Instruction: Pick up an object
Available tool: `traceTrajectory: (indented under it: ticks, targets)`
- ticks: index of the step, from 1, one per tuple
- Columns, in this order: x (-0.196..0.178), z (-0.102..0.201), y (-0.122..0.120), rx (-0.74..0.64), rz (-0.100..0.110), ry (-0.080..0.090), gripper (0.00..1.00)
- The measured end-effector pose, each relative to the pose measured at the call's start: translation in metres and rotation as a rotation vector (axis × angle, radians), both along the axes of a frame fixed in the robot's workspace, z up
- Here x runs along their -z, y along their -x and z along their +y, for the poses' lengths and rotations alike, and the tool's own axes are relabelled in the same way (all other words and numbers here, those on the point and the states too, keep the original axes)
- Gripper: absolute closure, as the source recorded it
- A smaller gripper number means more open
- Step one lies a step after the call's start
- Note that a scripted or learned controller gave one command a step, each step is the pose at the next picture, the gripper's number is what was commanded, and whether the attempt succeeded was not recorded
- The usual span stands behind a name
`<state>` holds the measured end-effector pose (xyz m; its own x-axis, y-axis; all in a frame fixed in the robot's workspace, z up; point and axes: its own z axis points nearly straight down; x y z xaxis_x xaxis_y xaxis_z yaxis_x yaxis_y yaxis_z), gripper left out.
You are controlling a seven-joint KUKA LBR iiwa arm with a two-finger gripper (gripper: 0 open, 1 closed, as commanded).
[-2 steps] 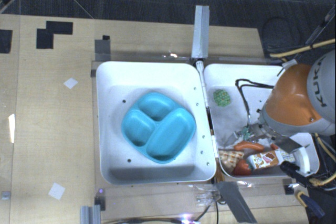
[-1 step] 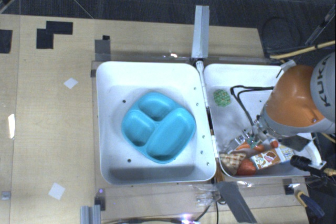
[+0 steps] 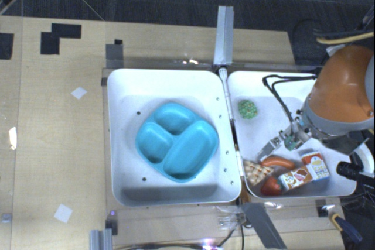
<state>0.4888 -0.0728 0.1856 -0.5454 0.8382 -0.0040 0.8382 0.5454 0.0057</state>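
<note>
The gripper, fingers apart and empty, hangs just above the sausage.

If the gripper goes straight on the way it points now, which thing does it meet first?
Probably the sausage, lying just below and left of the gripper; the waffle piece lies beyond it. Depth is hard to judge.

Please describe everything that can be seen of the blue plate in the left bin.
The blue plate is a rounded, glossy tray, plastic by its look, with three compartments: two smaller ones toward the top and left, one larger at the lower right. Nothing lies in them. It sits flat near the middle of the left bin, touching only the bin's floor, apart from its walls.
</note>
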Motion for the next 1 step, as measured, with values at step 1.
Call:
traceTrajectory:
  ticks: [1]
  targets:
    - [-0.0314, -0.0316, -0.0139, -0.157, 0.0, 0.001, 0.0]
